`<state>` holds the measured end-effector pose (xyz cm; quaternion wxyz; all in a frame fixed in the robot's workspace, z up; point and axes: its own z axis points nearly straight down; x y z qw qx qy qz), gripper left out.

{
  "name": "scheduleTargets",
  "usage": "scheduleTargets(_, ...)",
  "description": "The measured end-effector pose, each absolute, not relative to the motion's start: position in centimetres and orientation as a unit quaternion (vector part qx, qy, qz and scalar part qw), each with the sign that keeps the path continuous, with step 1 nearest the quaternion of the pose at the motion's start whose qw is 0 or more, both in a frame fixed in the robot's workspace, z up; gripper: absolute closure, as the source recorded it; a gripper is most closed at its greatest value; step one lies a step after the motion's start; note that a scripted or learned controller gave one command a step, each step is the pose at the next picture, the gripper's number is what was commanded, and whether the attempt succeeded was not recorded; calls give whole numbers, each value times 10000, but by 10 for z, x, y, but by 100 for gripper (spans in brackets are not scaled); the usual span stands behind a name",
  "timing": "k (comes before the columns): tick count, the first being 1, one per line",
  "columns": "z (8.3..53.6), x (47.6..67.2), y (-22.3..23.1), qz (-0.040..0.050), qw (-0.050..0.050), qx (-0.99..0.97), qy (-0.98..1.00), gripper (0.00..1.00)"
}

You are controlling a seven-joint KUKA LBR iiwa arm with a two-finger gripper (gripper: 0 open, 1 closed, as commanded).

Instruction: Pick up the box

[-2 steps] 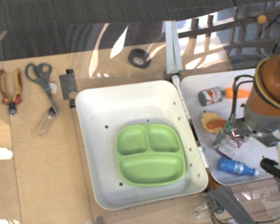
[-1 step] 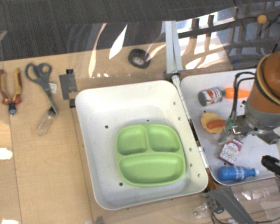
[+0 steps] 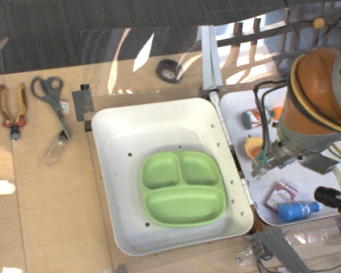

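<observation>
One box [image 3: 280, 195], one blue bottle [image 3: 298, 211], one tool [image 3: 260, 164]

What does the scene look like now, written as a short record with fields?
left bin: holds a green divided plate
right bin: holds the box, a blue bottle and a yellow item
box: lying flat, just above the blue bottle
arm: over the right bin
hand: above and left of the box, nothing seen held
bench, left side: pliers, scissors

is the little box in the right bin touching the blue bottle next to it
Cannot tell. In the camera view the box lies just above the blue bottle, their edges so close that neither contact nor a gap shows plainly.
</observation>
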<state>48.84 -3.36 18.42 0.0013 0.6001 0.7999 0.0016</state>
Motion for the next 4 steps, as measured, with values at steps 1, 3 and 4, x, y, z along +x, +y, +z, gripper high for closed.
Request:
scheduleTargets(1,184,488,-34,15,14,6003,7998,0)
scheduleTargets(3,97,487,-117,4,1,6372,7707,0)
scheduleTargets(4,91,490,-101,28,71,6988,7153,0)
